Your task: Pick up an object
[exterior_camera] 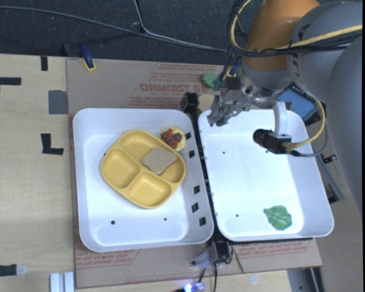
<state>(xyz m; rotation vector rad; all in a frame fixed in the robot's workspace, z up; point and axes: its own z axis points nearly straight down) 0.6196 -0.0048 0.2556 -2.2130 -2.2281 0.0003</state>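
We are hovering the gripper (221,115), nothing between its narrowly parted fingers, at the right bin's (310,224) upper left corner, while the green object (278,216) is lying well apart toward the frame's lower right.

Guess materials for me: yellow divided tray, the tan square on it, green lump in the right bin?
Yellow divided tray: likely moulded plastic, smooth with a soft sheen and rounded compartment walls.
Tan square: matte, flat, slightly grainy; looks like a toy bread slice, foam or plastic, hard to tell.
Green lump: crinkled, ruffled edge, dull surface; probably soft plastic or rubber toy lettuce.
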